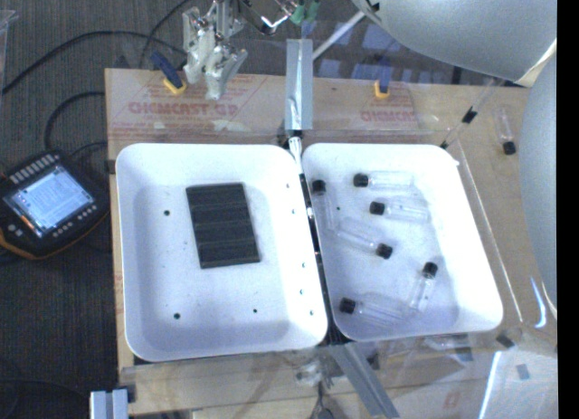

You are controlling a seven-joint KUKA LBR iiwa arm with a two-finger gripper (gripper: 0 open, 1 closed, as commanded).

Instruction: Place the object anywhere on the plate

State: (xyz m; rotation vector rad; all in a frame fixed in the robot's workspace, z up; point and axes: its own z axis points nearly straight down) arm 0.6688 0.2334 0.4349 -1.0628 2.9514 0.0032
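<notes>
The gripper (214,69) hangs unclenched and bare beyond the bins; the dark plate (223,224) lies below it; capped vials (384,178) lie rightward.

A broad, rounded silver-grey arm casing (452,5) fills the frame at one o'clock, smooth and glossy, with part of a dark printed letter on a white patch at its left edge. At eleven o'clock the small pale metal pincer (211,53) shows, thin dark cables and a green connector (303,13) trailing behind it.
</notes>
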